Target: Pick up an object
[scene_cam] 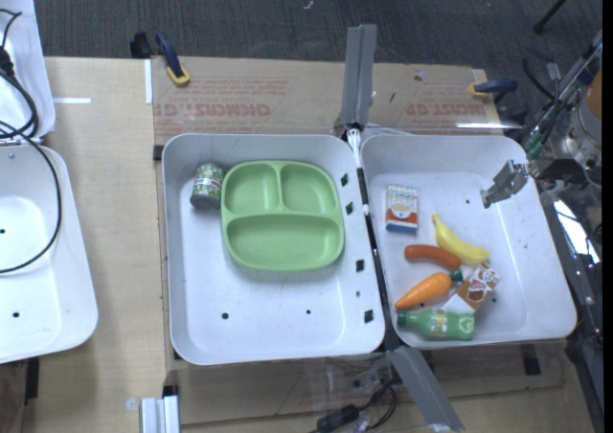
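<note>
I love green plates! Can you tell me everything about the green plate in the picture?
The green plate is a pale green tray with rounded corners, probably plastic. It has three compartments: two smaller ones along the far side and one long one along the near side. It lies flat on the floor of the left bin, toward the far half. A small round can with a greenish label lies on its side just left of it, close by or just touching. The plate has nothing in it.

Fixed above the bench (105, 86), looking down at a slant on both white bins (182, 259), far enough to frame each whole.
</note>
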`<state>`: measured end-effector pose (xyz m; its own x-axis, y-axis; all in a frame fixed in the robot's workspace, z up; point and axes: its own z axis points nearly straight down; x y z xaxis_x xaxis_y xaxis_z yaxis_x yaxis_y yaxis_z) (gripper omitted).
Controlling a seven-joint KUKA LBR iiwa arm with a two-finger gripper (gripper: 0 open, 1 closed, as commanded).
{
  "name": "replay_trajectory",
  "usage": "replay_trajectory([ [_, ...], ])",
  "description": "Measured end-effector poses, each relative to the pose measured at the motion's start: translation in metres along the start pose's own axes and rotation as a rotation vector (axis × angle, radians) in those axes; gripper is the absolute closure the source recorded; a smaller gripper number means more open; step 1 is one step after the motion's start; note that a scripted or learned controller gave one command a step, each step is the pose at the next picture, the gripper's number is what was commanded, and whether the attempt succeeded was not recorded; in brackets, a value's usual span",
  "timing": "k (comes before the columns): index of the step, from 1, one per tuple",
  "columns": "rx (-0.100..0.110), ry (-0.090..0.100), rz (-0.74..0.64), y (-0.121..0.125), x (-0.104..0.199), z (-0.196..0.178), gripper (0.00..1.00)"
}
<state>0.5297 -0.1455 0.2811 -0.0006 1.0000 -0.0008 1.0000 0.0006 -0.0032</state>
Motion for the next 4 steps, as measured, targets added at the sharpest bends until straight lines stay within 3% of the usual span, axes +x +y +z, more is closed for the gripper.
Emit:
replay_trajectory([
  [1,0.000,0.001,-0.221,-0.009,0.053,0.146,0.00],
  [2,-0.001,0.001,-0.287,-0.012,0.028,0.190,0.00],
  [3,-0.001,0.001,-0.282,-0.012,0.027,0.181,1.00],
  [4,-0.003,-0.001,-0.419,-0.032,0.076,0.046,1.00],
])
